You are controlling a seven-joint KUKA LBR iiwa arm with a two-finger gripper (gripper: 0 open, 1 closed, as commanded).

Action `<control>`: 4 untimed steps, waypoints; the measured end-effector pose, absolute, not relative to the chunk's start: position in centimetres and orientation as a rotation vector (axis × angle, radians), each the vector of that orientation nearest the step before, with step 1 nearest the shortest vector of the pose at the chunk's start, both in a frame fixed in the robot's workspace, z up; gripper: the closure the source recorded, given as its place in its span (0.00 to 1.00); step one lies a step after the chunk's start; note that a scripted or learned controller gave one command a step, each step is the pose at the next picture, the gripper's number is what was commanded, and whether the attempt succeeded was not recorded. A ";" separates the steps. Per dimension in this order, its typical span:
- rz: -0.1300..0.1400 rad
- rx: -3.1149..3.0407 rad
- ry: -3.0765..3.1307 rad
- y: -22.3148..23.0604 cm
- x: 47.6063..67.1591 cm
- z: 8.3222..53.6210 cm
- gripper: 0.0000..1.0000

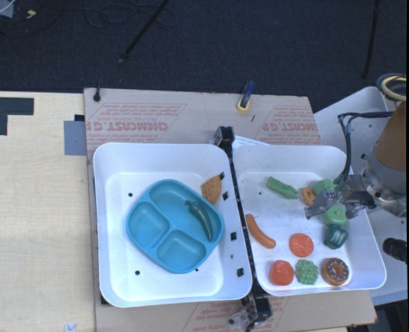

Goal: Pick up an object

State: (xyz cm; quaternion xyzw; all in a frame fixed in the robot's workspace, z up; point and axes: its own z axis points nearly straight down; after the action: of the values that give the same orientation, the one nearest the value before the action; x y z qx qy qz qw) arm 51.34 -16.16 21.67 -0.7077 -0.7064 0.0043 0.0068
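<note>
The gripper (326, 206) sits low at three o'clock in the right bin (259, 159), among crowded toy food; whether it is clenched or released I cannot tell; a light green piece (335, 215) lies just beside it, a dark green pepper (335, 237) toward five o'clock; the likely trouble is nudging neighbours or closing on nothing.

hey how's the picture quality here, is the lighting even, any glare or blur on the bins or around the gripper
Camera view: lighting is bright and fairly even, the white bins near washed out though without sharp glare; shadows are soft, with a faint one under the blue plate; the picture is low in resolution, so the gripper and the small toy foods around it look soft, and the floor at the top is very dark.
</note>
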 end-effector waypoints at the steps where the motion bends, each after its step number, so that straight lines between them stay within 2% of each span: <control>1: 0.003 -2.218 -2.219 -16.2 51.6 22.3 0.00; 3: 0.006 -2.214 -2.216 -16.0 51.0 10.0 0.00; 4: 0.003 -2.219 -2.216 -15.9 50.9 8.7 0.00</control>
State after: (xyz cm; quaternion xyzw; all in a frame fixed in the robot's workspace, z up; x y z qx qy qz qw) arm 50.92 -15.89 8.66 -0.7076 -0.7066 0.0009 0.0026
